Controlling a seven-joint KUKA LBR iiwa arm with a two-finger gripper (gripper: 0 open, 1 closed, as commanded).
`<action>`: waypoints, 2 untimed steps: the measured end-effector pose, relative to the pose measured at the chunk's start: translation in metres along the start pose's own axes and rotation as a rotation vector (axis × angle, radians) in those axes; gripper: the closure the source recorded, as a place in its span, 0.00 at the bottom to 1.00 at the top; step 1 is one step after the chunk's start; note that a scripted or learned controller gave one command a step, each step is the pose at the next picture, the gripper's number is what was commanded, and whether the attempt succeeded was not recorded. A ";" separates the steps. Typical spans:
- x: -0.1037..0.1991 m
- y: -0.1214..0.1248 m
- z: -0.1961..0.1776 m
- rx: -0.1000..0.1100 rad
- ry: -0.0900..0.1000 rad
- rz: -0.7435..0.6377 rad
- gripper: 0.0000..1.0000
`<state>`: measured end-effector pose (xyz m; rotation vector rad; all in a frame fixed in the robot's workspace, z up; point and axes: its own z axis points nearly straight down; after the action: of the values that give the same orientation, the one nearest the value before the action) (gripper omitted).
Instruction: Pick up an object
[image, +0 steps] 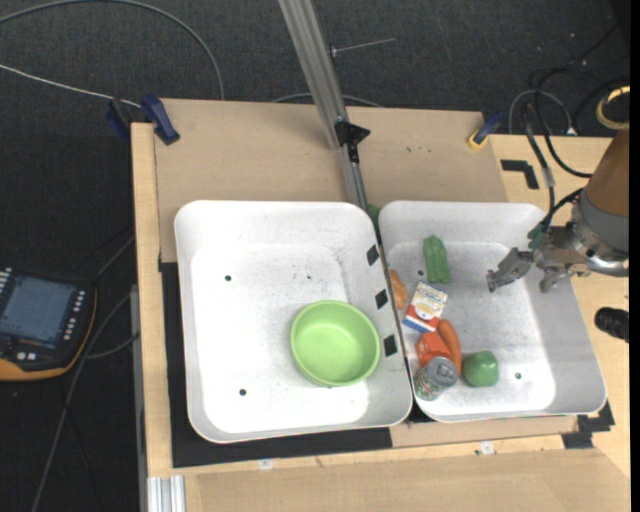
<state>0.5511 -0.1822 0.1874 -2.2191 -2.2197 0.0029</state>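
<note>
Bench (260, 140), light wood, bearing two shallow white bins side by side. Left bin (230, 240): one lime-green bowl (335, 343), upright, resting in the near right part of the floor, close to the wall shared with the neighbouring bin. Right bin (560, 330): six items, all gathered toward its left half. A green elongated block (435, 259) lies toward the far side, apart from the rest. An orange piece (399, 290) lies against the left wall. A small white carton with red and blue printing (427, 303) lies just beside that piece, tilted. An orange carrot-shaped toy (441, 345) sits below the carton, touching it. A grey can-like object (436, 378) lies at the near left corner, touching the carrot-shaped toy. A green rounded object (481, 368) (exact kind cannot be told) rests just right of the can-like object. Gripper (524, 272): over the right bin's far right area, near the right wall, well apart from all six items; its two fingers stand spread with a clear gap, nothing between them. Arm (610, 200): grey with an orange band, entering from the right. Metal pole (320, 70): slanting down toward the seam between the bins.
</note>
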 end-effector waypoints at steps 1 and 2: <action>0.010 0.001 0.056 0.001 0.001 0.000 0.00; 0.010 0.000 0.093 -0.001 0.000 0.000 0.00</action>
<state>0.5508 -0.1718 0.0940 -2.2193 -2.2201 0.0024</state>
